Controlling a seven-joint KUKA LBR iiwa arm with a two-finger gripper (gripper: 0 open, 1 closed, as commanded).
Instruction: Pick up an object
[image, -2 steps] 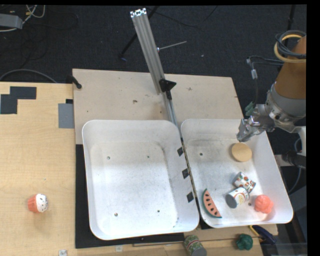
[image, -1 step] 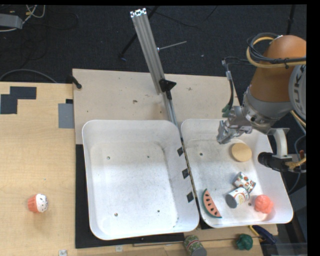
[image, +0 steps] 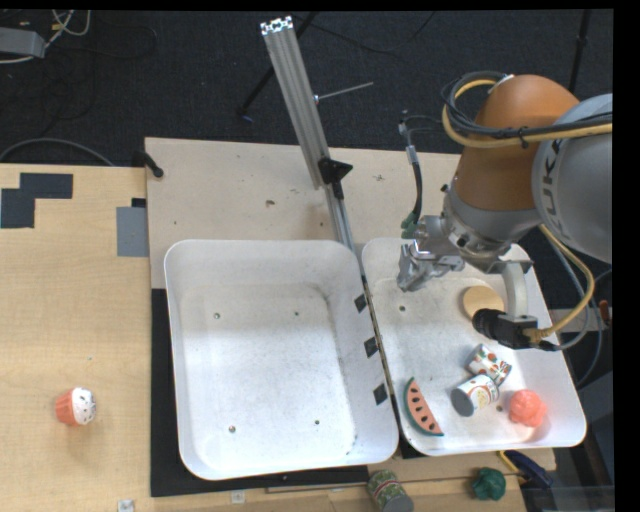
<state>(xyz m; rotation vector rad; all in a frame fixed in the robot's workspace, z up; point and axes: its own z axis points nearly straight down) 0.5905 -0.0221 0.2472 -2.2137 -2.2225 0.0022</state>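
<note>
My gripper (image: 413, 277) hangs over the upper left part of the right bin (image: 420, 345), pointing down, with nothing visible between its fingers. Objects lie in that bin's lower right: a tan round disc (image: 481, 299), a small patterned can (image: 490, 362), a second can lying on its side (image: 472, 393), a red-orange ball (image: 526, 407) and a watermelon slice (image: 421, 408). All of them sit to the right of and below the gripper, apart from it.
The left bin (image: 190, 300) adjoins the right one along a clipped divider. A metal rail (image: 305, 110) slants down toward the bins' junction. A small red-and-white toy (image: 76, 406) lies on the bench at far left. A green object (image: 489, 483) and a can (image: 385, 489) sit below the bins.
</note>
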